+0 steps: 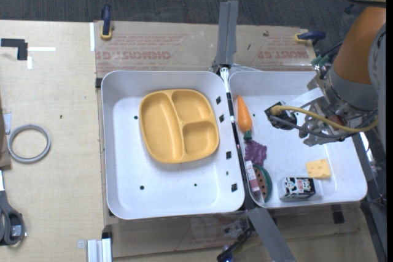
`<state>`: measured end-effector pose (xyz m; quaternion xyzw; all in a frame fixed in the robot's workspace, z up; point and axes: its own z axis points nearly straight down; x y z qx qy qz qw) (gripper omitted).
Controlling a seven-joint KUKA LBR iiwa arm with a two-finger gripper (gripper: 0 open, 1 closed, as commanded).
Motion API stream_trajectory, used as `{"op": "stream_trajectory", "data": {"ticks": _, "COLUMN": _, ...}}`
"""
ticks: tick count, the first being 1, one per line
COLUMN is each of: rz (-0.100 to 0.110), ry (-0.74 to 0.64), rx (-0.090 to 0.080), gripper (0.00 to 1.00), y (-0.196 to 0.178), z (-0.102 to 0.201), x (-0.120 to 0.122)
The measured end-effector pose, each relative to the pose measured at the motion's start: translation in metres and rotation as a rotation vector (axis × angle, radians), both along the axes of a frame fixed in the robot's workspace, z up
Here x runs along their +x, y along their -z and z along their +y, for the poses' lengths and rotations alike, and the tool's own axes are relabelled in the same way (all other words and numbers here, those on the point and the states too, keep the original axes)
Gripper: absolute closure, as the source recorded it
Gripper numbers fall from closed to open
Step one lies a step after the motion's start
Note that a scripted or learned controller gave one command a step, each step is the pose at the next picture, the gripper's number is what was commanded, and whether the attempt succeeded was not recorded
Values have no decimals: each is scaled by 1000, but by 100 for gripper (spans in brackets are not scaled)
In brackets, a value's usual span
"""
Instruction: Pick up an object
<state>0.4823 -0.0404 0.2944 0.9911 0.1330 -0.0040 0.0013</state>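
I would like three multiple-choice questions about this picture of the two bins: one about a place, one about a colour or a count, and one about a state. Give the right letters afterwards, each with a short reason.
1. Where does the yellow divided plate lie?
A. in the left bin
B. in the right bin
C. on the wooden bench

2. How many compartments does the plate have?
A. two
B. three
C. five

3. What is the state of the cheese wedge?
A. it lies free on the right bin's floor
B. it sits on the plate
C. it rests on top of the carrot

Answers:
1. A: the plate rests on the left bin's floor, across the divider from the carrot.
2. B: one long compartment and two smaller ones are visible.
3. A: the wedge lies alone beside the milk carton, below the claw in the picture.
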Motion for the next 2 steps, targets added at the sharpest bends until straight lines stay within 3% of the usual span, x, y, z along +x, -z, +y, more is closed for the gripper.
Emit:
{"op": "stream_trajectory", "data": {"ticks": 1, "rz": 3, "ry": 8, "rx": 4, "gripper": 100, "y": 118, "z": -53, "x": 20}}
{"op": "stream_trajectory", "data": {"ticks": 2, "rz": 1, "ry": 20, "rx": 2, "gripper": 100, "y": 29, "z": -68, "x": -4}}
